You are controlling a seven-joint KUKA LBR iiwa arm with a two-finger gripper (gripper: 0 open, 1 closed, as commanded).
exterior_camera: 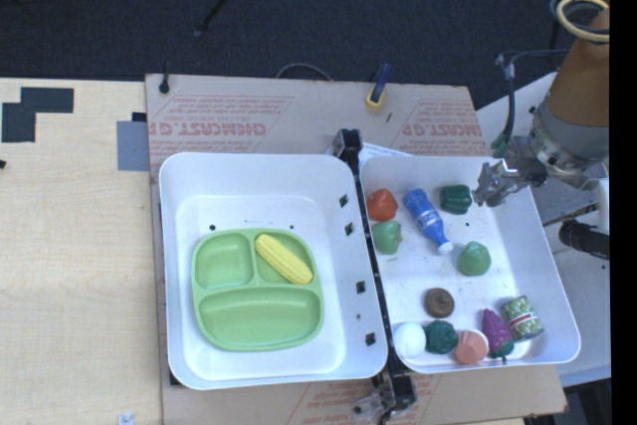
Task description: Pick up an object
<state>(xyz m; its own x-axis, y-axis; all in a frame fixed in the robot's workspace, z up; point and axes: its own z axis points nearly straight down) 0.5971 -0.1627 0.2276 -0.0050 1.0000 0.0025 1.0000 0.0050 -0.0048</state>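
My gripper (493, 186) hangs over the far right edge of the right bin (557, 299), just right of a dark green pepper (456, 199); nothing shows between its fingers. A blue bottle (425, 218) lies slanted in the bin's upper middle. A red tomato (382, 205) and a green fruit (386, 237) sit by the divider. Another green piece (474, 259) lies mid-right. Along the near edge rest a brown donut (439, 303), a white ball (409, 339), a teal piece (441, 337), an orange piece (471, 346), a purple piece (496, 330) and a small can (522, 318).
The left bin (179, 214) holds a green divided plate (211, 306) with a yellow corn cob (285, 258) on its upper right section. Black clips run along the divider (356, 244) between the bins. A blue and yellow clamp (377, 88) sits on the cardboard behind.
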